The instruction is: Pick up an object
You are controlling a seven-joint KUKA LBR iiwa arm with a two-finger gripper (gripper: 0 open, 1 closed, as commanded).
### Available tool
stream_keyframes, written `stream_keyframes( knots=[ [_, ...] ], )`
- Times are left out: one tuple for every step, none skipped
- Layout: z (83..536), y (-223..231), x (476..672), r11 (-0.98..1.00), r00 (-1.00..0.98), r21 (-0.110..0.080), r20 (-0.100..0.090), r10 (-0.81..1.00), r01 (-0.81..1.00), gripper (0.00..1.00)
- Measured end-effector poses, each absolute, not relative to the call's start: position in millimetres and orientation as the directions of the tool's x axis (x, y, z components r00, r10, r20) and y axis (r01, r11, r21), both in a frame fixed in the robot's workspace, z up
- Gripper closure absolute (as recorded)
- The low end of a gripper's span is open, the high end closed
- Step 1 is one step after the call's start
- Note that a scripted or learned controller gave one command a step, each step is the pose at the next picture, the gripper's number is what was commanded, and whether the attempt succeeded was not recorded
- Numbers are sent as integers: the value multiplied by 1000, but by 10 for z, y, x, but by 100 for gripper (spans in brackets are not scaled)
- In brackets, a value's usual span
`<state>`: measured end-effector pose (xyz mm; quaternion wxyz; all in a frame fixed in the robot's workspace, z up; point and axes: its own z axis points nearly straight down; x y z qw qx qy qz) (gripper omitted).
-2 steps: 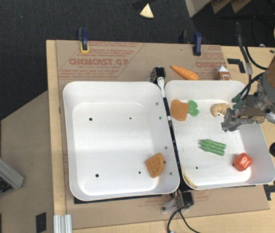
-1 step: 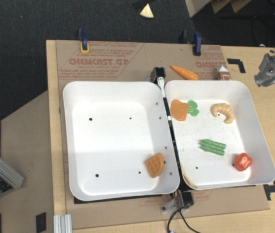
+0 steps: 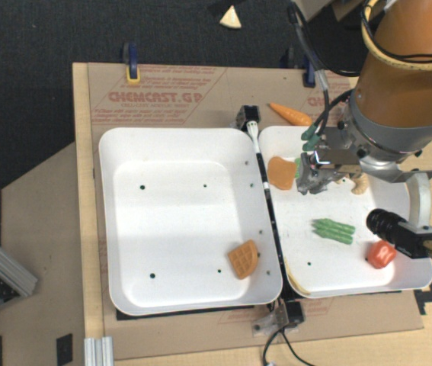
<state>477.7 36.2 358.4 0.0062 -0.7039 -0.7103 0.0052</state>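
My gripper (image 3: 312, 181) hangs over the upper left of the right bin (image 3: 353, 280), its dark fingers just right of a flat orange round piece (image 3: 280, 173). Nothing shows between the fingers. Below it lie green beans (image 3: 332, 230) in the middle of the right bin and a red piece (image 3: 381, 255) at the lower right. A small beige item (image 3: 360, 184) peeks out from under the arm. An orange carrot (image 3: 290, 114) rests on the board beyond the right bin's far rim. A waffle piece (image 3: 244, 259) sits in the lower right of the left bin (image 3: 170, 204).
The arm's large orange and grey body covers the right bin's upper right. A black cylindrical part (image 3: 387, 225) sticks out over the bin near the red piece. Black clips hold the bins at the divider's top and bottom.
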Motion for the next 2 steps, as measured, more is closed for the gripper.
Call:
stream_keyframes(
  knots=[
    [4588,1611,4817,16,-16,12,7,1000,1000,100],
    [4306,723,4790,-9,9,-4,-2,1000,1000,100]
  ],
)
